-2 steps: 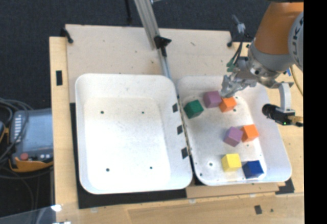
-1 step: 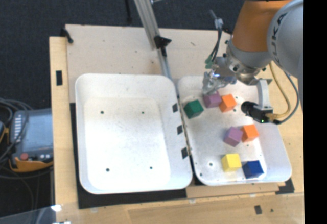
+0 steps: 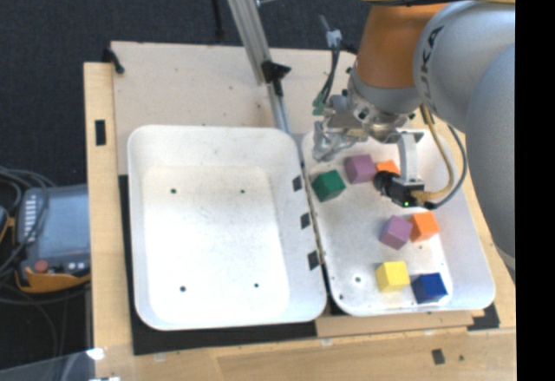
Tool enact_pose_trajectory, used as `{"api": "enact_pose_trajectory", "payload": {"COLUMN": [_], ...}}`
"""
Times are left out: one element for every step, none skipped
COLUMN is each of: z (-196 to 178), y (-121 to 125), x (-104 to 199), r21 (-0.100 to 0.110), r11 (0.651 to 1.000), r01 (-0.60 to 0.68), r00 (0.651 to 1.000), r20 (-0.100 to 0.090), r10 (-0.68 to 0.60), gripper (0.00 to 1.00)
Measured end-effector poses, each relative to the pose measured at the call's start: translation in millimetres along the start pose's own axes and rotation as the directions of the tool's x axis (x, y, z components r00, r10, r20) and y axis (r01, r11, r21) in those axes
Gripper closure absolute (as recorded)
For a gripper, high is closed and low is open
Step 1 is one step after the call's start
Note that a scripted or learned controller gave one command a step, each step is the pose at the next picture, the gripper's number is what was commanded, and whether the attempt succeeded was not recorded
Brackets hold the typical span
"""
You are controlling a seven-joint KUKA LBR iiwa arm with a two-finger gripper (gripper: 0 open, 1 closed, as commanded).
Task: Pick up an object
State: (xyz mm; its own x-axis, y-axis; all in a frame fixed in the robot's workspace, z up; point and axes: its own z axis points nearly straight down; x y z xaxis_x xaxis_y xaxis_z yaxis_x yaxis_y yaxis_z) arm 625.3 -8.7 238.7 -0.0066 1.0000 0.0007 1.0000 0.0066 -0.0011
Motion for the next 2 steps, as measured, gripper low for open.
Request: {"api": "enact_pose_trajectory", "payload": {"z": [-10.0, -15.7], "y": [6.0, 15.7], "x": [51.4, 104.4], "r21": [-0.003, -0.003], "r11": [1.000, 1.000], "r01": [0.001, 0.001], "r00": [1.000, 1.000], "r20": [-0.001, -0.001], "r10": [-0.001, -0.001], "gripper": [1.00, 1.00]}}
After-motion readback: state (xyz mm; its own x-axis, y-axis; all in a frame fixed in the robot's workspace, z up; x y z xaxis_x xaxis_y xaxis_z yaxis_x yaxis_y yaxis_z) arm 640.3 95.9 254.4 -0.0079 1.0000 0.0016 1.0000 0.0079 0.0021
